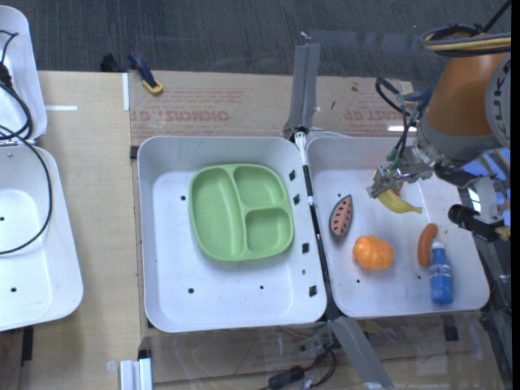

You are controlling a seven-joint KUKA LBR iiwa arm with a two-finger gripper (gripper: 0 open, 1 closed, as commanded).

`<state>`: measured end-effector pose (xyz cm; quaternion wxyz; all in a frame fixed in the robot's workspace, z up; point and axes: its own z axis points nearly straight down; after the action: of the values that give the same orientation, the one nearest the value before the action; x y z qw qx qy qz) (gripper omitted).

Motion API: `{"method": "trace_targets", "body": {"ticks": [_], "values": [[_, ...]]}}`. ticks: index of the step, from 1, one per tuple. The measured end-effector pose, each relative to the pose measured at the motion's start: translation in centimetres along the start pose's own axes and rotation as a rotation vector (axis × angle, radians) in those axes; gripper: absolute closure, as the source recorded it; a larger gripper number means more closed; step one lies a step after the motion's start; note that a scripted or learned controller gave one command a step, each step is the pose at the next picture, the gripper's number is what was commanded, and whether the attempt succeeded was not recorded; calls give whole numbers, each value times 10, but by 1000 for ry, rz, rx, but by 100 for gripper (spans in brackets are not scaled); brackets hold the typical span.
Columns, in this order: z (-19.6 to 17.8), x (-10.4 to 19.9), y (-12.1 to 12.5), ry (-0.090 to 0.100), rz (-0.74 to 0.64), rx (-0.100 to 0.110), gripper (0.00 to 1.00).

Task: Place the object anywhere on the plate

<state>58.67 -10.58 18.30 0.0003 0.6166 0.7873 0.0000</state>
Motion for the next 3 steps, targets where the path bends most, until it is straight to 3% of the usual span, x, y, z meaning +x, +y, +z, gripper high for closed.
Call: {"method": "trace_targets", "body": {"ticks": [1,2,3], "values": [[-8,36,54,-1,-101,1,100],[-8,106,25,0,-234,2,100],[-8,155,70,-1,-379,1,100]]}}
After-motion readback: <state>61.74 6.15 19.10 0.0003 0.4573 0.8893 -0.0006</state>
